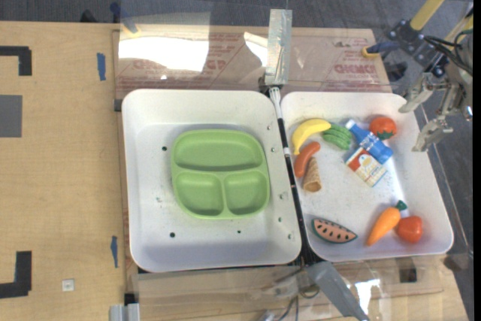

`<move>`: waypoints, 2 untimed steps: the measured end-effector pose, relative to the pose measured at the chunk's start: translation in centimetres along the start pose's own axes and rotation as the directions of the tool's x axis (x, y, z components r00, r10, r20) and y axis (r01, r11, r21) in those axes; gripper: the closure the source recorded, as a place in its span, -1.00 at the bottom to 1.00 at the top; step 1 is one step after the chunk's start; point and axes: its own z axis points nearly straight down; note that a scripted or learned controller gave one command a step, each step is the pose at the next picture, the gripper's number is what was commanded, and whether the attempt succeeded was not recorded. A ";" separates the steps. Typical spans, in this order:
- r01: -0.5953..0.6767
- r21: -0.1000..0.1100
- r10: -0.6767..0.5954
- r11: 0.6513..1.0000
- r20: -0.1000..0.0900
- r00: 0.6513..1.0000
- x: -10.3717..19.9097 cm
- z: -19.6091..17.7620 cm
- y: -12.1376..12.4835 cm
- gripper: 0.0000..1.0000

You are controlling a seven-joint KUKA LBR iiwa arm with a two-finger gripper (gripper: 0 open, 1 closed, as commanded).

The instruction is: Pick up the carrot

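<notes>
Two white bins sit side by side on the bench: the left bin [143, 184] holds a green divided plate [220, 173], the right bin [436, 199] a scatter of toy food. I find the carrot [384, 224] near its front right corner, touching a red tomato [410, 228]. It looks light, stiff and slick, so I'd pinch mid-body; jaws [434, 120] at the bin's far right rim, state unreadable.
</notes>
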 end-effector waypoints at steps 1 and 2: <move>0.090 -0.006 -0.090 0.996 -0.012 0.996 7.1 12.8 -0.3 -1.00; 0.077 -0.003 -0.077 0.997 -0.003 0.997 10.3 10.3 4.5 -1.00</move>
